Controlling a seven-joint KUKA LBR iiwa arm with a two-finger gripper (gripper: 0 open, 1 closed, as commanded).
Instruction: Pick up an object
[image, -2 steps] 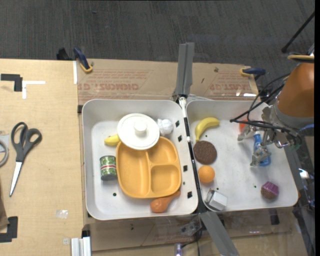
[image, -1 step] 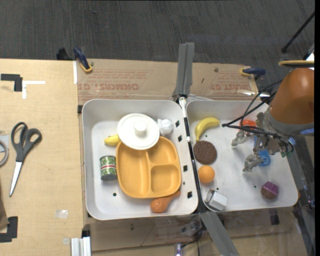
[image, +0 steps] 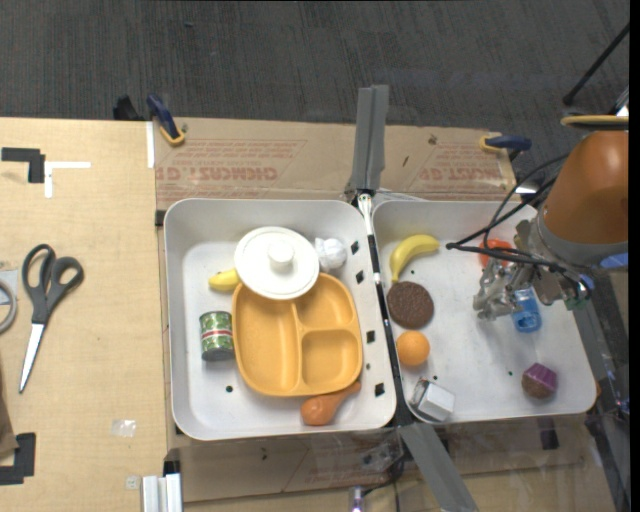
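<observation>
Hovering low in the right bin (image: 480, 400), gripper (image: 497, 303) beside a blue object (image: 526, 315); grip state impossible to tell; nothing lifted yet.

Scissors (image: 45, 290) on the bench (image: 90, 400)

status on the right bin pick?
Gripper low over the right bin, beside the blue object. Nothing visibly held. Banana, brown disc, orange lie apart to its left.
</observation>
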